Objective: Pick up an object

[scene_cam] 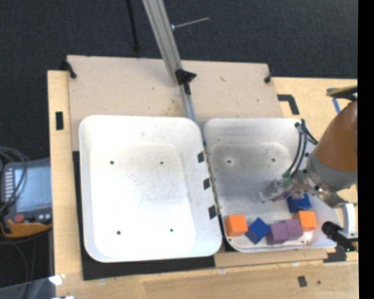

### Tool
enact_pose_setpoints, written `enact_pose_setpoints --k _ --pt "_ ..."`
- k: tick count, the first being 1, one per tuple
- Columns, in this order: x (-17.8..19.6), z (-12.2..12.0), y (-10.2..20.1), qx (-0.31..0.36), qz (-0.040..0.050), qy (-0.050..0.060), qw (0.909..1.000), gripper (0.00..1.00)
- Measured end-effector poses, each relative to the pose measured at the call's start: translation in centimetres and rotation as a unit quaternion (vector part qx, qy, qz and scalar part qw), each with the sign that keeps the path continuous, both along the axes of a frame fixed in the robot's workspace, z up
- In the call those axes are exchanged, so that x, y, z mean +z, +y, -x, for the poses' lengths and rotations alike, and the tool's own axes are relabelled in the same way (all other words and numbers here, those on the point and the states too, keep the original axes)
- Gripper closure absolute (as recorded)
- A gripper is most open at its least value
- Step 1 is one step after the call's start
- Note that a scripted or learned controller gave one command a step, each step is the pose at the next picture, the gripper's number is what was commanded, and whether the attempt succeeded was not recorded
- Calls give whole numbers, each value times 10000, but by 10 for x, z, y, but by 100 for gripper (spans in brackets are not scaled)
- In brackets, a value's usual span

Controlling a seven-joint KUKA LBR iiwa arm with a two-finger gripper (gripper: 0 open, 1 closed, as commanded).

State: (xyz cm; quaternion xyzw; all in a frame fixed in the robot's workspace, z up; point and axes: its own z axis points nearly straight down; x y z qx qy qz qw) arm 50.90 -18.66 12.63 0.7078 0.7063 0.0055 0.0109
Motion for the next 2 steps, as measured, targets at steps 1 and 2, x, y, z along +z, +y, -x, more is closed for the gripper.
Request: enact_pose_setpoints --k 1,2 --pt "9 -1 -2 -36 15 -27 10000 100" --pt "53 -1 -5 27 -26 87 10000 100"
